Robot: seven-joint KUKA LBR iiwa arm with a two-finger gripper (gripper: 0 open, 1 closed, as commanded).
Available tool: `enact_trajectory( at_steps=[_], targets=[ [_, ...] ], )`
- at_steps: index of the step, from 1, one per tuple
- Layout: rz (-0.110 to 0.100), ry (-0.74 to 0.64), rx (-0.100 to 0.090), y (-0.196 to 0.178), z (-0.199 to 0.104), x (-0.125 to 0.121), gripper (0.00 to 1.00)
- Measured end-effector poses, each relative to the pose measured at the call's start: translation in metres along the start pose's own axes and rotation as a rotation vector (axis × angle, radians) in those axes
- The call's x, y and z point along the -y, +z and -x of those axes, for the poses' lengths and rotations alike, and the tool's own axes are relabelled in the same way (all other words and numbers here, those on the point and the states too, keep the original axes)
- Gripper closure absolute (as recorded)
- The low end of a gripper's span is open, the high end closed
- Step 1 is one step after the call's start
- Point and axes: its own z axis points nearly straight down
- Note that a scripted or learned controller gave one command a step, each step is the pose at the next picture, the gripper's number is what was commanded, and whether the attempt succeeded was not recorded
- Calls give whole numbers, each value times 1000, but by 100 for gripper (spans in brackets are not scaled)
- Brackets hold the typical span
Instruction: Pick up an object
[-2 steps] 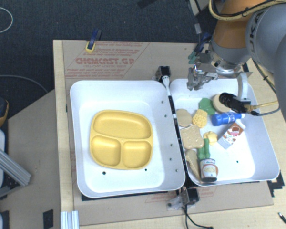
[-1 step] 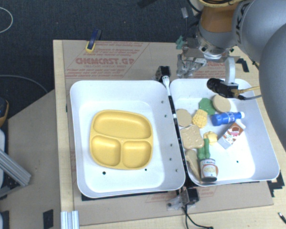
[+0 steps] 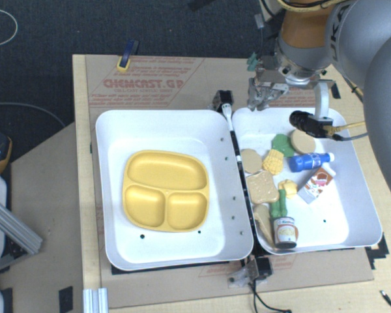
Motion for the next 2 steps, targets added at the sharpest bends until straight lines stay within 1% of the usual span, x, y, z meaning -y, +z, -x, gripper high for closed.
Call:
enact_trajectory(
  at_steps=[1, 2],
  targets=[
    [-2, -2, 0, 3, -12, 5, 100],
    [-3, 1, 0, 18, 0, 5, 100]
  ],
)
